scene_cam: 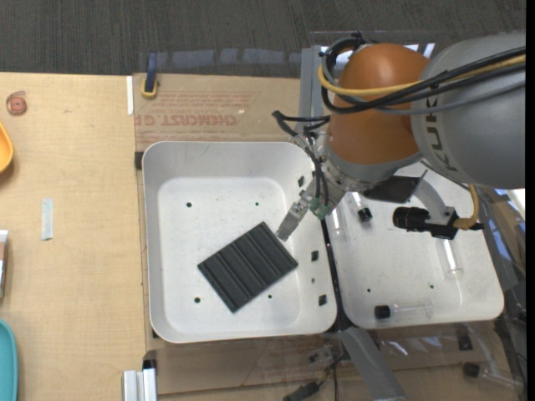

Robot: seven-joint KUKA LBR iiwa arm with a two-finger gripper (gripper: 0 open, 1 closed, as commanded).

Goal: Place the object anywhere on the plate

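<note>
A dark grey ridged rectangular plate lies tilted on the floor of the left white bin. My gripper hangs below the orange wrist band, over the right part of the left bin and just above the plate's upper right corner. A small green piece shows at the gripper's base; what it is, I cannot tell. The wrist hides most of the gripper.
The right bin holds a small black item near its front edge, another small black piece, and a clear tube. A black cylinder juts out under the arm. Cardboard lies behind the bins.
</note>
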